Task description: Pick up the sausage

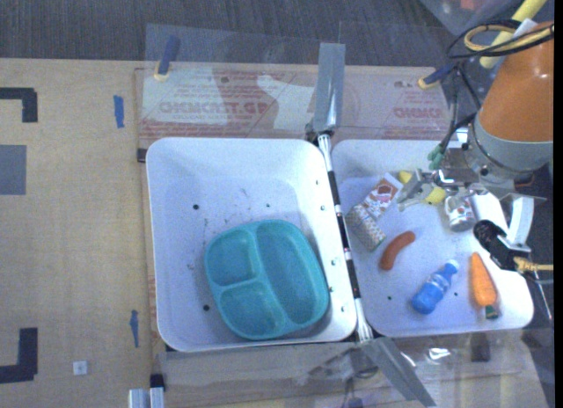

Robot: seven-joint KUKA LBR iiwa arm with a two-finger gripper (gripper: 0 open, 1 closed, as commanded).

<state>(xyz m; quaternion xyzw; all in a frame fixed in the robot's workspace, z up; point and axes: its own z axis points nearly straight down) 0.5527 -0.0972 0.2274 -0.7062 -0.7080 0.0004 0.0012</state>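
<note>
the sausage [397, 250] lies loose near the middle of the right bin [378, 316], between a small carton [373, 211] toward the left wall and a blue bottle [435, 287]. a carrot [482, 283] lies by the right edge. the gripper [453, 188] hovers over the far side; whether it is open or closed, i cannot tell. a teal plate [266, 278] sits in the left bin [176, 222].

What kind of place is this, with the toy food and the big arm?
Probably a robotics lab test bench: a robot arm reaches over two white bins, which hold a toy sausage, carrot and a teal divided plate.
</note>
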